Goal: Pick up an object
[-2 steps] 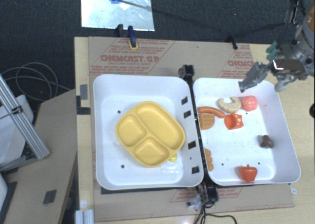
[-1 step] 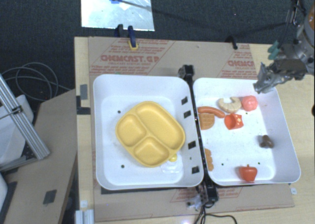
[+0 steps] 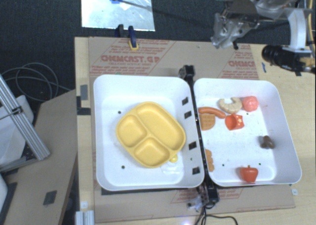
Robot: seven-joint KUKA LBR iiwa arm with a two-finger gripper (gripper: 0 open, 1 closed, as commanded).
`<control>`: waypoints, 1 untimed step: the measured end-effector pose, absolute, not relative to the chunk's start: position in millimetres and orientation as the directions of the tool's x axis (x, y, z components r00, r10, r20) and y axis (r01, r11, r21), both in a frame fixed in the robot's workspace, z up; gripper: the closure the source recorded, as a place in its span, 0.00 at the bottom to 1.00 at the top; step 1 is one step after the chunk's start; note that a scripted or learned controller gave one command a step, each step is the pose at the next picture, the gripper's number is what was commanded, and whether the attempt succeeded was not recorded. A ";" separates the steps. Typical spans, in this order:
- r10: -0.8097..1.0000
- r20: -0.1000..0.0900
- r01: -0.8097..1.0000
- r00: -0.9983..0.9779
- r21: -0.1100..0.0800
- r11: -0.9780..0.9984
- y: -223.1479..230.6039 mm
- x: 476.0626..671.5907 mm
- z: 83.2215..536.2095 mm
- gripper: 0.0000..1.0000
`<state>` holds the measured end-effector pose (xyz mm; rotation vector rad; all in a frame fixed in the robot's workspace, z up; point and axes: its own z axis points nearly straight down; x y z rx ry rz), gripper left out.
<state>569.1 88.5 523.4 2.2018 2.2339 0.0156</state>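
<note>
My gripper [image 3: 226, 35] hangs high above the bench, behind the far left corner of the right bin [image 3: 284, 120], with nothing seen in it. Several small toy foods lie in that bin: an orange sausage [image 3: 211, 112], a pale curled shrimp [image 3: 230, 104], a pink ball [image 3: 250, 103], a red wedge [image 3: 234, 121], a brown round waffle [image 3: 206, 122], a dark brown lump [image 3: 267, 142], a red tomato-like piece [image 3: 248, 173] and an orange cracker [image 3: 209, 159] against the left wall. All lie well below and in front of the gripper.
The left bin [image 3: 106, 120] holds a yellow divided plate [image 3: 150, 132] with a small yellow bit [image 3: 173, 158] at its near edge. A black divider with clips [image 3: 190, 115] joins the bins. A shiny sheet [image 3: 117, 1] lies on the floor at the back.
</note>
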 end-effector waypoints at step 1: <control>1.000 0.001 1.000 -0.009 0.007 0.009 81.7 567.0 533.0 1.00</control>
